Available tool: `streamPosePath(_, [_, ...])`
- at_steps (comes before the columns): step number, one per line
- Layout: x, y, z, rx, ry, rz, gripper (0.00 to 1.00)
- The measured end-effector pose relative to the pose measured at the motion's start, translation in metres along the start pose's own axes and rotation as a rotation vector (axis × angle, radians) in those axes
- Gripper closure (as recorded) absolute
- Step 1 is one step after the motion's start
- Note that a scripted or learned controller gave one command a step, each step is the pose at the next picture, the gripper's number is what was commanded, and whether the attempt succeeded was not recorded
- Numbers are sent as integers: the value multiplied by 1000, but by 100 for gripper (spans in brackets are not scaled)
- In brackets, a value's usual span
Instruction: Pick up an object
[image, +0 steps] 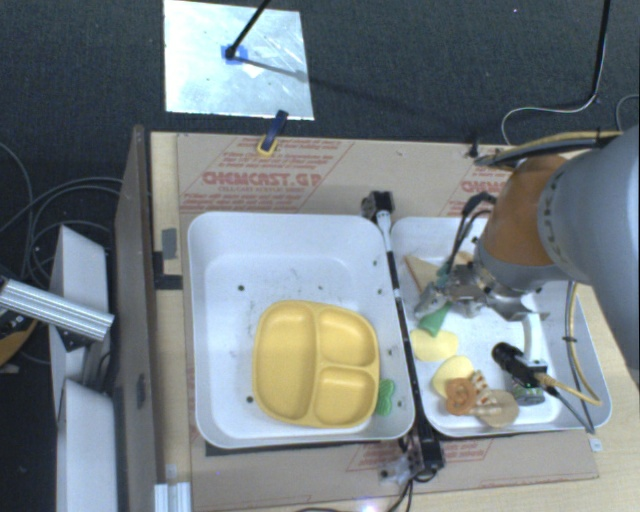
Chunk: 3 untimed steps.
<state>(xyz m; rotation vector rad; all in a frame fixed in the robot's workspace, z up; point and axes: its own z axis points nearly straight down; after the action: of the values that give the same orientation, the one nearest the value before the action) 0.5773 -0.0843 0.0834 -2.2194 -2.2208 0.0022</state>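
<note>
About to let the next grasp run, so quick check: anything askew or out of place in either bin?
One thing: a small green piece sits wedged between the yellow divided plate and the left bin's wall, partly tucked under the plate's rim. The right bin's items lie loosely clustered; nothing looks spilled or broken.

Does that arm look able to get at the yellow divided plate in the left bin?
Probably yes. The yellow divided plate lies uncovered in the left bin, though the tool sits over the right bin.
</note>
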Motion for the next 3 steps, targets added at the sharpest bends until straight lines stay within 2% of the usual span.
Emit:
streamPosePath(1, [-2, 16, -2, -6, 0, -3, 0])
streamPosePath(2, [-8, -10, -1, -1, 0, 1, 0])
streamPosePath(3, [-2, -40, -1, -3, 0, 0, 0])
